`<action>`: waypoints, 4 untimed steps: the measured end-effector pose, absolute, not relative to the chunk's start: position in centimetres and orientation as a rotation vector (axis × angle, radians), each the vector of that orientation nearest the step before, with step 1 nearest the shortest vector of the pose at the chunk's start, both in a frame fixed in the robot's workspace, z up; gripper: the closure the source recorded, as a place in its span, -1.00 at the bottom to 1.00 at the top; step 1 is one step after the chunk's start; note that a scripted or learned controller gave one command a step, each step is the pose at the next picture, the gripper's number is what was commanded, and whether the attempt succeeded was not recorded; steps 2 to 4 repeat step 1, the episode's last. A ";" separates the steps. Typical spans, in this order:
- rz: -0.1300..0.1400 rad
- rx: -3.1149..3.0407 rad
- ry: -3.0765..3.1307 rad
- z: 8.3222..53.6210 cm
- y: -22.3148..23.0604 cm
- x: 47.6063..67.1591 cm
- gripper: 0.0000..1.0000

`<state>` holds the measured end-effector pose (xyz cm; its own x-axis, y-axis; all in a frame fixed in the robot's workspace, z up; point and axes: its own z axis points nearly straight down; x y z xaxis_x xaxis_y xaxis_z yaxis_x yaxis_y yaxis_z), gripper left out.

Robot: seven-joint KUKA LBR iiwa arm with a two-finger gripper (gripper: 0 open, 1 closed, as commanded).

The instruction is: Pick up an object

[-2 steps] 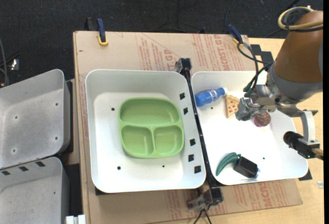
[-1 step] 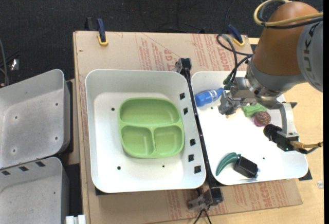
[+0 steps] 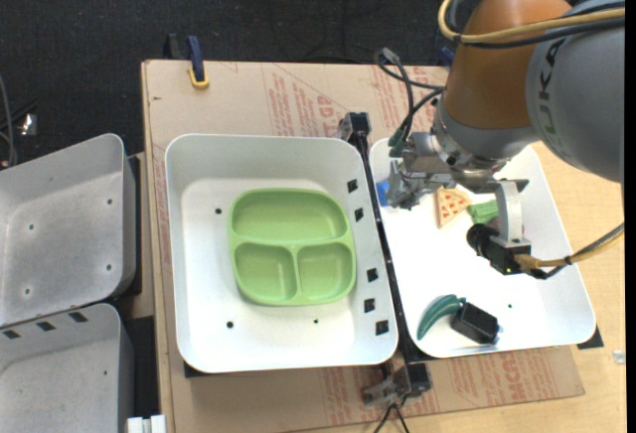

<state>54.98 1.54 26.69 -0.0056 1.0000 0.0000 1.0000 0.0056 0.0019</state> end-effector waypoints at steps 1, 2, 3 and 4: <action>0.000 2.214 2.229 25.7 6.7 55.4 1.00; 0.000 2.214 2.229 25.7 6.7 55.4 1.00; 0.000 2.214 2.229 25.7 6.7 55.4 1.00; 0.000 2.214 2.229 25.7 6.7 55.4 1.00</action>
